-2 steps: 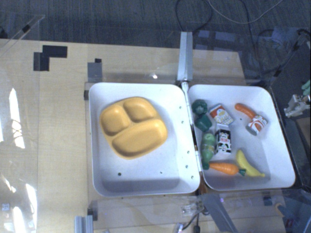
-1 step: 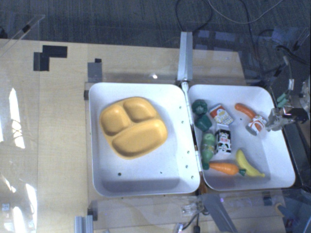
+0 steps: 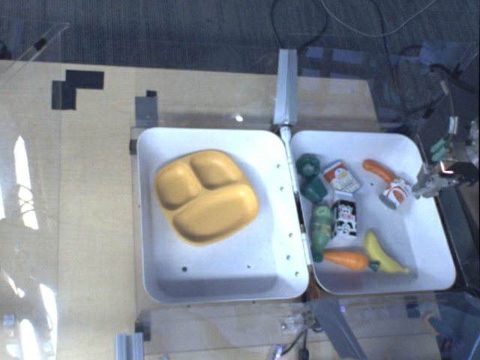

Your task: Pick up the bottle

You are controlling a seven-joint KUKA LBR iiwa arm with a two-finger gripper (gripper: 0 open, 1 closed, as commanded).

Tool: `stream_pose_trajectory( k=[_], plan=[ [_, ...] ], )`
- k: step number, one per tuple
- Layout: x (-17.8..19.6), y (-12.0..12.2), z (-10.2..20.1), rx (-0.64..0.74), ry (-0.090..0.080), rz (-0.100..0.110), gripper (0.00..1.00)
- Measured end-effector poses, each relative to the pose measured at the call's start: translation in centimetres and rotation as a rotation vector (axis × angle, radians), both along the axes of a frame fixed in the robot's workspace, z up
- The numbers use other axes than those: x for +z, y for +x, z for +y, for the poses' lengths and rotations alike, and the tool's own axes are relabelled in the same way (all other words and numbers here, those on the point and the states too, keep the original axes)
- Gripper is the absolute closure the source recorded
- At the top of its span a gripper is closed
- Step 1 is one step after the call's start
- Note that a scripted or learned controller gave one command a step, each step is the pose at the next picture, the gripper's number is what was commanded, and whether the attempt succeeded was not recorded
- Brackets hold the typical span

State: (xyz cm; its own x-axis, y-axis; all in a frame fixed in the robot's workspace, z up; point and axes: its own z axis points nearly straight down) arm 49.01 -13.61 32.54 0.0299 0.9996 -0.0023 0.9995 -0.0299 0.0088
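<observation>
The bottle (image 3: 322, 225) is light green and lies lengthwise near the left wall of the right bin (image 3: 431, 272), between a dark green toy (image 3: 313, 190) and a carrot (image 3: 346, 260). My gripper (image 3: 433, 178) hovers at the right bin's right rim, far to the right of the bottle. It is just beside a red and white fries box (image 3: 394, 193). Nothing of the bottle is covered.
The right bin also holds a green pepper-like toy (image 3: 307, 163), an orange carton (image 3: 341, 177), a cow-print milk carton (image 3: 344, 217), a banana (image 3: 382, 253) and a sausage (image 3: 378, 171). A yellow divided plate (image 3: 206, 195) lies in the left bin (image 3: 225, 287).
</observation>
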Motion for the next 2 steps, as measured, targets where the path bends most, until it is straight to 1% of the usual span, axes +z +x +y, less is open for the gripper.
stream_pose_trajectory(
  k=[2],
  plan=[
    [2.2,0.4,0.1,0.014,-0.003,-0.011,1.0]
  ],
)
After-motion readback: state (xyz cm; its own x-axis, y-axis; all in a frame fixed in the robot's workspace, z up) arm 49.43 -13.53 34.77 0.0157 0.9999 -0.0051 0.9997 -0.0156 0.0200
